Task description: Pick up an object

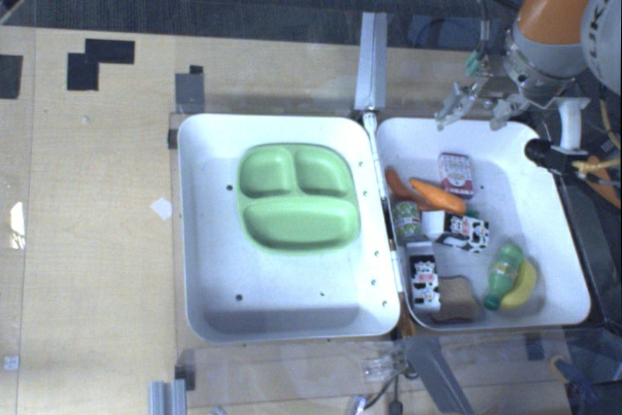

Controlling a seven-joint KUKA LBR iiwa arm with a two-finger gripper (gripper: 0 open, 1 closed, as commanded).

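Camera view: my end effector hangs spread open and empty over the right bin's far rim. Carrot and can crowd its centre; I could snag two.

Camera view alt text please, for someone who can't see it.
The gripper hangs open above the far edge of the right bin, which holds small groceries including a carrot and banana. The left bin holds a green tray.
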